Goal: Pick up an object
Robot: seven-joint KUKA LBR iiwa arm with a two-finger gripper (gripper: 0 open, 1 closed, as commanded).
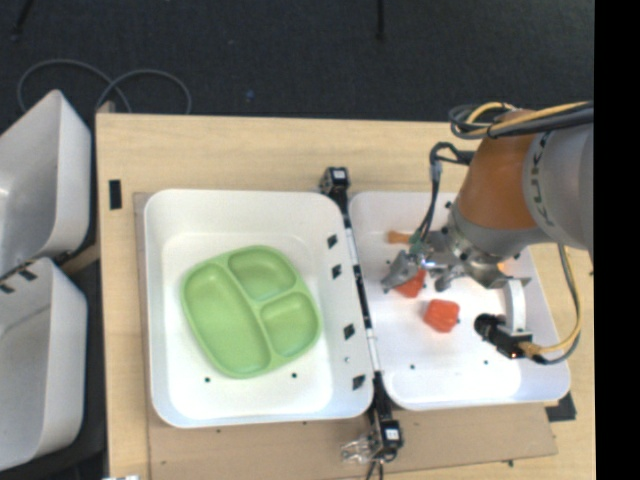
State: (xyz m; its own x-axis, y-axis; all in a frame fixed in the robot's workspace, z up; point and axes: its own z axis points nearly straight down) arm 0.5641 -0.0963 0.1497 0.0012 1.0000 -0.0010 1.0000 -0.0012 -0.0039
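Two small red objects lie in the right bin (470, 393). One red piece (410, 287) sits just below my gripper (418, 274), close to its left finger. The other red block (441, 315) rests a little lower and to the right, apart from the gripper. A short orange stick (398, 236) lies near the bin's upper left. The gripper hangs low over the bin's left half with its fingers spread open, and nothing is clearly held between them. The grey arm with its orange band (500, 183) covers the bin's upper right.
The left bin (165, 388) holds a green divided plate (250, 310). A ridge with black clips (352, 298) separates the two bins. A black cable and connector (505, 336) hang from the wrist over the right bin.
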